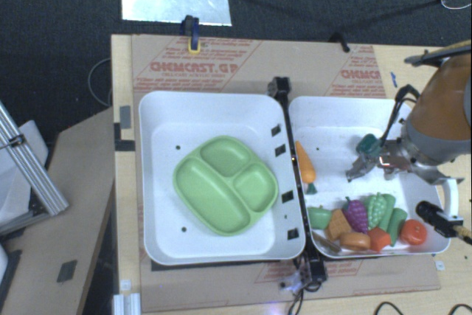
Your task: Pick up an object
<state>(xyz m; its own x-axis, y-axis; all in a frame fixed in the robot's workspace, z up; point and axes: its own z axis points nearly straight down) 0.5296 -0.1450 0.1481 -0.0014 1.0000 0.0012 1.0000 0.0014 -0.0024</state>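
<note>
My gripper [363, 160] hangs low over the middle of the right bin [332, 122], at the end of the grey and orange arm [442, 114] that comes in from the right. A small teal piece [367, 144] sits right at its tip; I cannot tell whether it is held. Toy foods lie in a heap along the bin's front edge, just below the gripper: purple grapes [356, 214], a green vegetable [380, 209], a green pepper [319, 217], an orange piece [341, 223] and a red tomato [414, 232]. An orange carrot [304, 165] lies against the bin's left wall.
The left bin [158, 158] holds a green divided plate [225, 184]. A black divider with clips [289, 173] runs between the bins. Cardboard [221, 63] lies under both bins. A black part of the arm [436, 217] reaches over the right bin's front right corner.
</note>
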